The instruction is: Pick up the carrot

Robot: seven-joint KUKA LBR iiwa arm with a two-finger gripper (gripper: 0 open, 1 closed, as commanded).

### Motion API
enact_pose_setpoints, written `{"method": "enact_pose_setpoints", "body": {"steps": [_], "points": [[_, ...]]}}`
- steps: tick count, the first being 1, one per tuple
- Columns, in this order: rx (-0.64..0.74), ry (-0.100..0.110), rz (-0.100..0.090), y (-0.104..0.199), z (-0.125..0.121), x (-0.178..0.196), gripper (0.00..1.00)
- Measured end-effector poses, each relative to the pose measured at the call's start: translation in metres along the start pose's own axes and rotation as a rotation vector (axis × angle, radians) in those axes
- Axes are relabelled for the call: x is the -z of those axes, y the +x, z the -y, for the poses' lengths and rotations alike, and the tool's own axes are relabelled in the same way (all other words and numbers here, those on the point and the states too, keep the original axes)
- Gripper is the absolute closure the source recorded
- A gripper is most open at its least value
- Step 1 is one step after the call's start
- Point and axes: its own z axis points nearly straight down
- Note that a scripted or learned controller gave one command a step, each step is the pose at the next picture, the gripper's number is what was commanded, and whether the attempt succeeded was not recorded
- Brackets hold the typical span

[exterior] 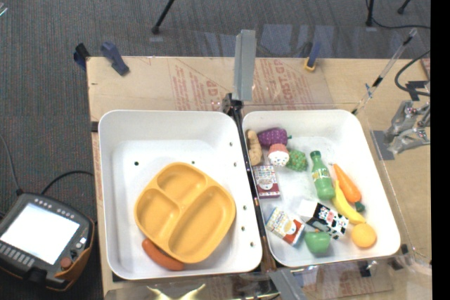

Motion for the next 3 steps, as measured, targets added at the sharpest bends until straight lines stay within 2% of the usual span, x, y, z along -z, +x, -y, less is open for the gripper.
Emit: {"method": "enact_pose_setpoints", "body": {"steps": [1, 2, 3], "points": [[-0.002, -0.007, -0.014, 0.002, 0.0, -0.008, 0.0], [-0.013, -0.015, -0.029, 0.015, -0.004, -0.13, 0.0], [0.042, -0.014, -0.021, -0.035, 0.0, -0.259, 0.0]]}}
